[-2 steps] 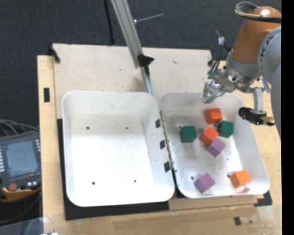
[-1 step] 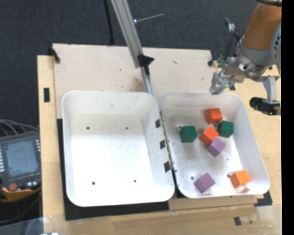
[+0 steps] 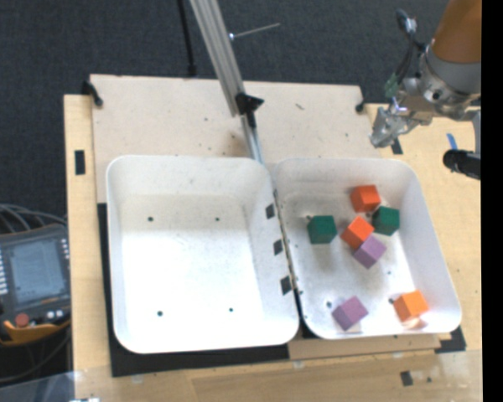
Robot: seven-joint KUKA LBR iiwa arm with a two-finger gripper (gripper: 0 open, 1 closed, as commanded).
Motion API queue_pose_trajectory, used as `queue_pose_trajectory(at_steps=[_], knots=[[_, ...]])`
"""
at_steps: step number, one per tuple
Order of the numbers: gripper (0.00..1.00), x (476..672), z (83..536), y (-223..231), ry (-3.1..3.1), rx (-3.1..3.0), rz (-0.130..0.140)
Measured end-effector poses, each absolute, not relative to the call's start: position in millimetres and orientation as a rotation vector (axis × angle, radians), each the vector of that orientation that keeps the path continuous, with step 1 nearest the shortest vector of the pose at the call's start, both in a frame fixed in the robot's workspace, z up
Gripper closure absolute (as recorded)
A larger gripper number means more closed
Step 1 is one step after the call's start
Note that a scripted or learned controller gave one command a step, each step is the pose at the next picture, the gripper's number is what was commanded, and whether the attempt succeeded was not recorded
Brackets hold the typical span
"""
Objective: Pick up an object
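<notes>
I see gripper hanging beyond far rim of right bin, nothing held; finger opening, cannot tell. Cubes clustered inside right bin. Nearest target: orange cube, lies nearward and slightly left of gripper, below it.

The arm reaches in from the right, its claw hanging low.

Left bin: floor bare, open access across it. Right bin: cubes crowd the centre, where two orange cubes, two green cubes and a purple cube sit touching or nearly so. Slanted metal rail crosses the upper middle of the frame, ending at the bins' shared edge.
</notes>
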State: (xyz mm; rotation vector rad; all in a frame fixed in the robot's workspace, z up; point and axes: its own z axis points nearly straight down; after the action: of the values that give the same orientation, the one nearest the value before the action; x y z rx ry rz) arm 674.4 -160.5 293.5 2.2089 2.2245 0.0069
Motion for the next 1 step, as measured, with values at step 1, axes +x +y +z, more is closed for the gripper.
queue_pose_trajectory(at_steps=[1], knots=[[1.0, 671.6, 278.0, -110.3, 2.227, 2.215, -0.001]])
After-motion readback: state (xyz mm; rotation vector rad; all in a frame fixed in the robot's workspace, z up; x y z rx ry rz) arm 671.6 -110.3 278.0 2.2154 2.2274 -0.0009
